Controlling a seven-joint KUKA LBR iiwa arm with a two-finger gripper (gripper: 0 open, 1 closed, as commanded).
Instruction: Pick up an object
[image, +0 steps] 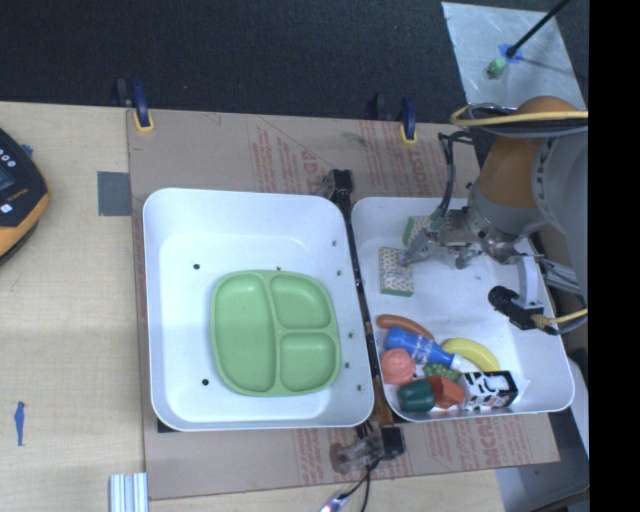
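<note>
My gripper (447, 243) hangs low over the far part of the right bin (545, 400), under the grey arm with its orange band. Just left of it lies a green patterned square pad (396, 271), and a small green item (415, 230) sits right at the gripper's left edge. Piled in the bin's near part are an orange carrot-like piece (403, 324), a blue bottle (424, 349), a yellow banana (471, 352), an orange-red ball (396, 368), a dark green pepper (416, 398) and a black-and-white box (489, 388).
The left bin (170, 230) holds a light green divided plate (273, 332). A black part of the arm (510, 305) with cabling overhangs the right bin's right side. A yellow and black device (15, 195) lies on the bench at far left.
</note>
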